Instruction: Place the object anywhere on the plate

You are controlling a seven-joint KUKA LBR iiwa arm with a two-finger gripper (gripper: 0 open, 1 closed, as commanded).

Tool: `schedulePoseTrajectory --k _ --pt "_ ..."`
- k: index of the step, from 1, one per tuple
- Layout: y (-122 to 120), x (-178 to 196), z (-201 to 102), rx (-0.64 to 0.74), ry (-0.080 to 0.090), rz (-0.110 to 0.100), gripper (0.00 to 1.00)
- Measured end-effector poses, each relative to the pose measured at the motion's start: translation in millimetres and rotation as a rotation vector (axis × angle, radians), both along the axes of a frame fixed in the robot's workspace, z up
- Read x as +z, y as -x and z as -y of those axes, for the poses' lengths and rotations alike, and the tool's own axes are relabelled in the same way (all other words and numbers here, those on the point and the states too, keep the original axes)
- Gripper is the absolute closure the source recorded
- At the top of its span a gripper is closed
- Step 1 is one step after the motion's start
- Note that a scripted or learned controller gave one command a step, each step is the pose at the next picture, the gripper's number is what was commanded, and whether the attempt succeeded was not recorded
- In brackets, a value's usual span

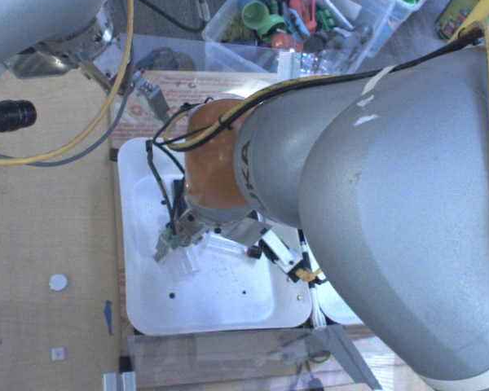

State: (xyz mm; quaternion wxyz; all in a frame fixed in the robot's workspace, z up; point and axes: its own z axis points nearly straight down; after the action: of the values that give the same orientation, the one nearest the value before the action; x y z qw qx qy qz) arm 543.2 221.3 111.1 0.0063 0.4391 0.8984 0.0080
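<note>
pincer point(173, 249) low in the left white bin point(138, 218), under the orange band point(212, 165); whether it grips anything, cannot tell. the object and plate aren't identifiable here, so handling and grasp point stay unjudged.

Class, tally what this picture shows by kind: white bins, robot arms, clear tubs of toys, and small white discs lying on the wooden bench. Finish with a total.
white bins: 2
robot arm: 1
clear tub of toys: 1
white disc: 1
Total: 5
</note>
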Motion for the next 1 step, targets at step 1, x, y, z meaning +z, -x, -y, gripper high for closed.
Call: schedulePoseTrajectory --k 1 --pt "-0.8 9.7 -0.1 0.0 -0.001 0.003 1.0"
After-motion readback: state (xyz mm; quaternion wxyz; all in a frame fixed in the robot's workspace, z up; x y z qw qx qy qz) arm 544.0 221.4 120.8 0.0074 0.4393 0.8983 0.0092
